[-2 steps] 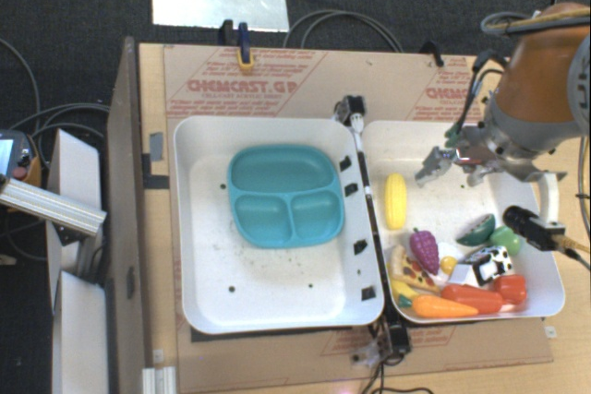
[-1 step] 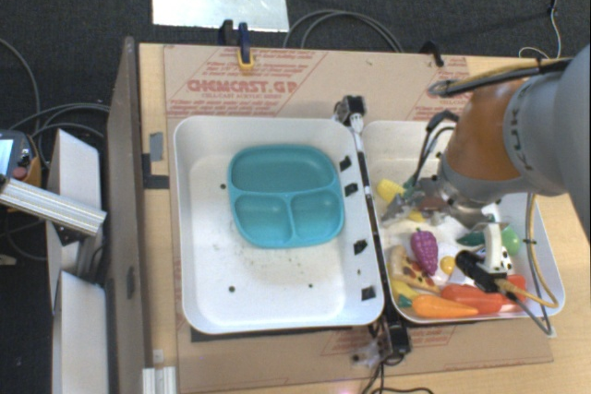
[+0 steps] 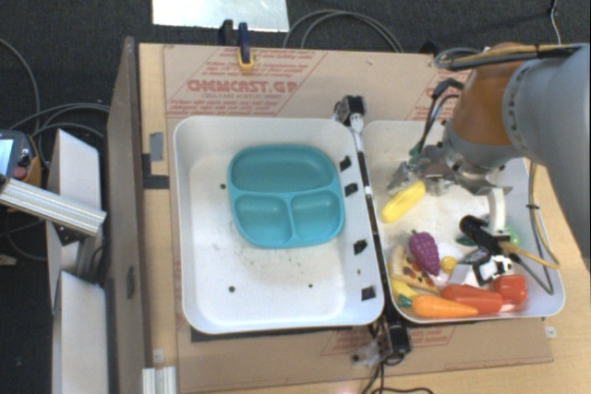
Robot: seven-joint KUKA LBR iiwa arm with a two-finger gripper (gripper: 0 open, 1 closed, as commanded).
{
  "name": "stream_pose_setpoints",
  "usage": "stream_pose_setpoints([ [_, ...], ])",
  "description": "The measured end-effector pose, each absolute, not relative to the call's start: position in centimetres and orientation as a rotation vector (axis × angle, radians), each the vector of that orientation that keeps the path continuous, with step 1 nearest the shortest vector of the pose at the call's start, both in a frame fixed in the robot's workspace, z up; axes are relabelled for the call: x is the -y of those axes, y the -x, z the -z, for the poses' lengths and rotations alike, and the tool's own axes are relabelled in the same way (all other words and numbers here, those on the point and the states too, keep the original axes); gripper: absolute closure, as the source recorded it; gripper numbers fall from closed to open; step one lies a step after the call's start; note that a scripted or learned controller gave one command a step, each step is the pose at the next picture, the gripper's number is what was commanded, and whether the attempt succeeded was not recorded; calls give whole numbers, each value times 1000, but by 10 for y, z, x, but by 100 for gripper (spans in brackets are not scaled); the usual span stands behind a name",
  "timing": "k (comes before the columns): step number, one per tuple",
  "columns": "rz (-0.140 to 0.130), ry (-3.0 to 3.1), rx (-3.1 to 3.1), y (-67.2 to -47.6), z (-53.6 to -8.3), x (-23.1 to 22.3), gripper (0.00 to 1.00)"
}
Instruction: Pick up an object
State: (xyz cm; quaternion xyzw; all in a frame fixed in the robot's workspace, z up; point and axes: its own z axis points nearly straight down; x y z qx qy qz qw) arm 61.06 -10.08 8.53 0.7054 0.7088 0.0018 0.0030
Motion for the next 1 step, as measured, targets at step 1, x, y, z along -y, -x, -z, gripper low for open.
stream_pose_setpoints([
  [1, -6, -2214, -2225, -609, -96, 100, 100],
])
